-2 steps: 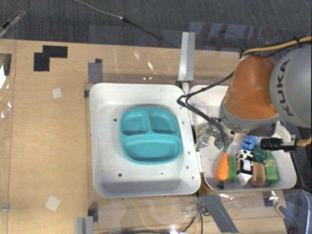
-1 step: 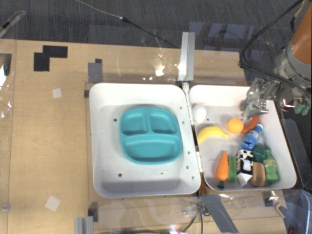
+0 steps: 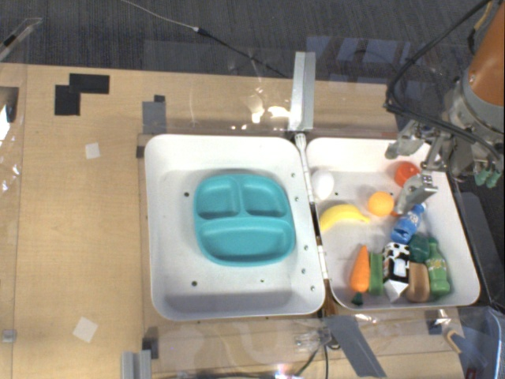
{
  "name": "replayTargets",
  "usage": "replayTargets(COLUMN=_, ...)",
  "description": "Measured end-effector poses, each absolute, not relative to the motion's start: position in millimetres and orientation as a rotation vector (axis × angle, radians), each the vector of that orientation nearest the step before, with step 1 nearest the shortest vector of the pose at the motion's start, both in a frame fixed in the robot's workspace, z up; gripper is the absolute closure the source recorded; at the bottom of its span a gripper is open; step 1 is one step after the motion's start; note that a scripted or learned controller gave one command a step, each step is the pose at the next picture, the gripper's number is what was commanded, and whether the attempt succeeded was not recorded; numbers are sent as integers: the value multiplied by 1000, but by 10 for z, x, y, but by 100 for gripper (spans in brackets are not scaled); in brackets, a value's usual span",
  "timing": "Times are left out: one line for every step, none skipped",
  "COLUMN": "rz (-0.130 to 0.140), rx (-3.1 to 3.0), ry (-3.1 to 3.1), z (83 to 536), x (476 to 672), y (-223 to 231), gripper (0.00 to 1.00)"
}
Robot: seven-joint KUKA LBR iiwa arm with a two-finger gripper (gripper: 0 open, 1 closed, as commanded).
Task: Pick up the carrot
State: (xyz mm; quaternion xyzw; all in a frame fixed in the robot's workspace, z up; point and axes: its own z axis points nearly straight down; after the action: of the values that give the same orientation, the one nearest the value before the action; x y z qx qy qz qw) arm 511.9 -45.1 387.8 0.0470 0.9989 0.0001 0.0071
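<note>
The carrot [image 3: 360, 268] is orange with a green stub and lies lengthwise near the front left of the right bin [image 3: 465, 251]. A green vegetable [image 3: 376, 273] lies against its right side. My gripper [image 3: 412, 169] hangs over the back right part of that bin, well behind and to the right of the carrot. Its fingers are open, one finger [image 3: 402, 145] at the back and the other lower, by a blue bottle [image 3: 406, 226]. A red ball-shaped fruit [image 3: 405, 172] lies under the gap between them. Nothing is held.
The right bin also holds a white egg [image 3: 322, 184], a banana [image 3: 343, 215], an orange [image 3: 381, 204], a black-and-white carton [image 3: 397, 260], green items [image 3: 426, 253] and a brown piece [image 3: 418, 283]. A teal divided plate [image 3: 241, 215] sits in the left bin [image 3: 166, 290].
</note>
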Motion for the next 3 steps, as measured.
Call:
replayTargets(rz=1, rx=258, ry=3136, z=2308, x=5476, y=-520, gripper=0)
replayTargets(rz=0, rx=381, ry=3120, z=1368, x=5681, y=-1012, gripper=0)
replayTargets(rz=2, rx=531, ry=3081, z=899, x=5620, y=-878, gripper=0)
